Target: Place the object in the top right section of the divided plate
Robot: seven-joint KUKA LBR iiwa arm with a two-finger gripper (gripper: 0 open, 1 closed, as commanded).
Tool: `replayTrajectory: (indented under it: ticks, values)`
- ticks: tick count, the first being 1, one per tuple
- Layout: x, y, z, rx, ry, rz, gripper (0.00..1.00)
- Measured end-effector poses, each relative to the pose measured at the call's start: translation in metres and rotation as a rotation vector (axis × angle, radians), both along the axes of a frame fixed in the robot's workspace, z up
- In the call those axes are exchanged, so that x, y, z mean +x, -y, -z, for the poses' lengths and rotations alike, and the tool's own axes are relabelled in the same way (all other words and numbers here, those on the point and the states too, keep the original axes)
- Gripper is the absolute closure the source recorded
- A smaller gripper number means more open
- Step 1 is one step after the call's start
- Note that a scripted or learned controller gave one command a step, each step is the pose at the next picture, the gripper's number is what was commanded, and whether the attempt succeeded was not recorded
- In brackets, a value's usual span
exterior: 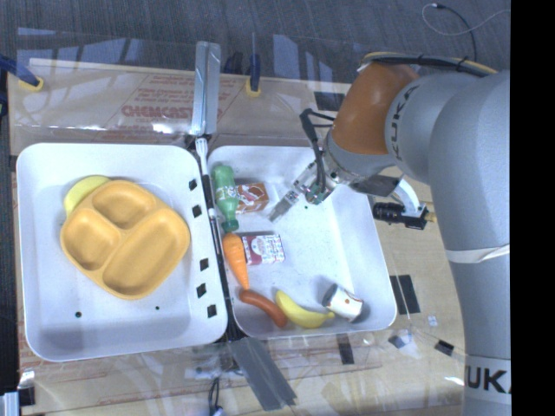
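Near edge of the right bin [375, 258]: you have a banana [303, 311] lying along the front wall, a red sausage-shaped toy [263, 307] touching its left end, and a small white-and-grey cup-like item [343, 302] on its side at the banana's right end. Further back along the left wall, a carrot [235, 259] points toward the front, with a red-and-white carton [262, 249] just beside it. Behind those, a green bottle [225, 196] lies against the left wall, next to a brown-and-white packet [251, 196]. The gripper [286, 203] hangs low over the bin's back half, near the packet; nothing visible between its fingers, and whether they are apart I cannot tell. Left bin [43, 319]: yellow divided plate [124, 236] sits toward the back-left corner, with a yellow-green object [79, 191] tucked at its back-left rim.
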State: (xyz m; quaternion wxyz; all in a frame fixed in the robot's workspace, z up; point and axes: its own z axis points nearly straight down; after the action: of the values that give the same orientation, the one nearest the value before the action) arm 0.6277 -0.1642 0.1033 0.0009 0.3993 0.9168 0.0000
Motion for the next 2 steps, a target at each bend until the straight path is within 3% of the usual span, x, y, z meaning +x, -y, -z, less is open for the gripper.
replayTrajectory:
  ticks: [1,2]
  values:
    - [0.0,0.0,0.0,0.0,0.0,0.0,0.0]
    - [0.001,-0.001,-0.011,0.0,0.002,-0.005,1.0]
